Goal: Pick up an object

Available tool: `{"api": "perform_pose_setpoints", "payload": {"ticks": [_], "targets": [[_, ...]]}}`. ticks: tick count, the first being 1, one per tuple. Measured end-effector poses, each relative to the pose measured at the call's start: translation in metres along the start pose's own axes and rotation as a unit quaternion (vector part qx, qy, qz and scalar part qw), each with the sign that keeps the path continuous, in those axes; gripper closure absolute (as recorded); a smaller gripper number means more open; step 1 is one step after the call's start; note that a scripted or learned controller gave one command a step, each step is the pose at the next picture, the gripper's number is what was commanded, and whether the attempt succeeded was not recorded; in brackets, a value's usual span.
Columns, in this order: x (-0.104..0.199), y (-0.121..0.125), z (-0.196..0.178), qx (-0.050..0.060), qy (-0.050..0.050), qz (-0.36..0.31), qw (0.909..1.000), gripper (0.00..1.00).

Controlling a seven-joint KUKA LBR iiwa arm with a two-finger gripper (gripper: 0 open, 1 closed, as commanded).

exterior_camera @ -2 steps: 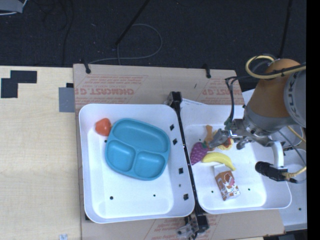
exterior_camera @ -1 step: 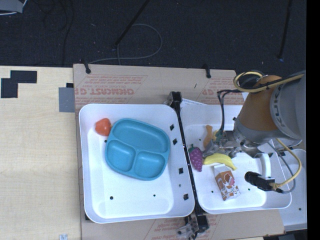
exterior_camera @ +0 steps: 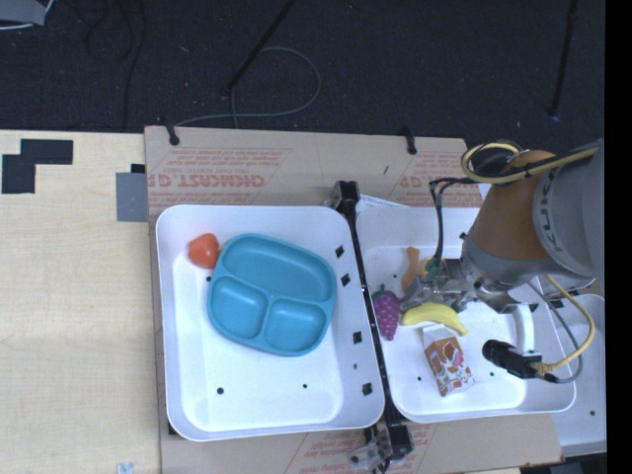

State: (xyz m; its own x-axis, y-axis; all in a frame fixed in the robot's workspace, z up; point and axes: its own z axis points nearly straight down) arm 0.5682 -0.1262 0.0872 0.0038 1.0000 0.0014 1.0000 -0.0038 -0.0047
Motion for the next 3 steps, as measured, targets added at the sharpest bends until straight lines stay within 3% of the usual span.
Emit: {"api": "perform_pose_setpoints", "payload": {"ticks": [1, 3], "targets": [[-0.001, 0.0, -0.011, 0.0, 0.0, 0.003, 1.0, 1.0], [-0.003, 0.001, -0.116, -0.004, -0.001, -0.002, 1.0, 1.0]]}}
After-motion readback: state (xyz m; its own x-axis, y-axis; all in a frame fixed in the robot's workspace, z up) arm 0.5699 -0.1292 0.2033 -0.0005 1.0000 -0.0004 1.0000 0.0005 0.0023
